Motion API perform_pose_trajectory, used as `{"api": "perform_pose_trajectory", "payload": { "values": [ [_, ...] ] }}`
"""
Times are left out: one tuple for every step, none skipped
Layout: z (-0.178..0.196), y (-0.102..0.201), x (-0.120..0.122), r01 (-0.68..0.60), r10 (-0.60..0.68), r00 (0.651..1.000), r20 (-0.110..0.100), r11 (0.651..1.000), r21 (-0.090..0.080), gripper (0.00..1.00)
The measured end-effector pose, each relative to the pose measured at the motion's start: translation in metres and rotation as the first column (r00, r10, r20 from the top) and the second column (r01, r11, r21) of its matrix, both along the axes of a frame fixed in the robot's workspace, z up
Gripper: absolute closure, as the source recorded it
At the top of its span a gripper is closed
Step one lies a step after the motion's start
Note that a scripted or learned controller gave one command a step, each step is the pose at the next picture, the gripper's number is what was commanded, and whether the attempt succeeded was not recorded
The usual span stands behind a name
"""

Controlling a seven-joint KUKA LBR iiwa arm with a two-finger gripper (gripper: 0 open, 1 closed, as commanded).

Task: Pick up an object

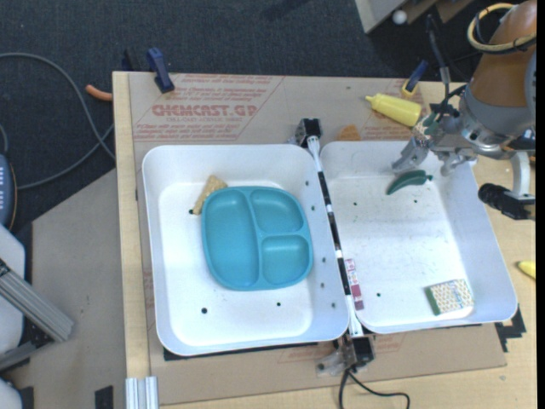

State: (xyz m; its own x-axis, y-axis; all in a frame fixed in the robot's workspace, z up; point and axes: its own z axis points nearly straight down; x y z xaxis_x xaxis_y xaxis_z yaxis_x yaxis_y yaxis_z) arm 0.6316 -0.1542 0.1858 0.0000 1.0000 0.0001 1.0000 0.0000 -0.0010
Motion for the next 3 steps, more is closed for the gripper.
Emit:
{"api": "perform_pose_trajectory", "payload": {
  "values": [
    [-0.094,-0.014,0.035,-0.003,0.003,1.000,0.015,1.000,-0.004,0.00],
    [-0.083,-0.014,0.036,-0.005,0.005,1.000,0.018,1.000,-0.007,1.00],
    [-0.083,-0.014,0.035,-0.005,0.005,1.000,0.017,1.000,-0.007,0.00]
  ]
}}
